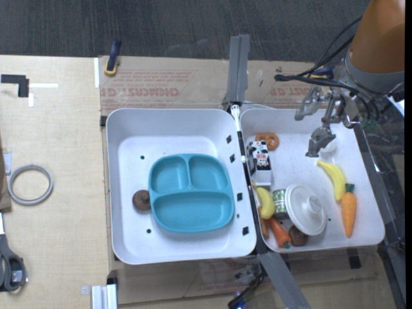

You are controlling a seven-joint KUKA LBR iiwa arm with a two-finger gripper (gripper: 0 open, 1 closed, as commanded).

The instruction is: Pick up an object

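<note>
My gripper (314, 125) hangs over the back of the right bin (368, 172), its two metal fingers (319, 140) spread open with nothing between them. Just below it lies a yellow banana (333, 177), and an orange carrot (347, 212) rests beside that. A white pot lid (306, 208) sits at the front of this bin. Along the bin's left wall lie a pretzel (266, 140), a black-and-white toy (259, 155), a second yellow fruit (264, 201), a green can (279, 201), a small carrot (278, 232) and a brown piece (297, 235).
The left bin (122, 172) holds a blue divided plate (191, 192) and a brown doughnut (141, 200). On the bench to the left lie a tape ring (29, 183) and scissors (11, 272). A blue-and-yellow clip (113, 58) lies behind the bins.
</note>
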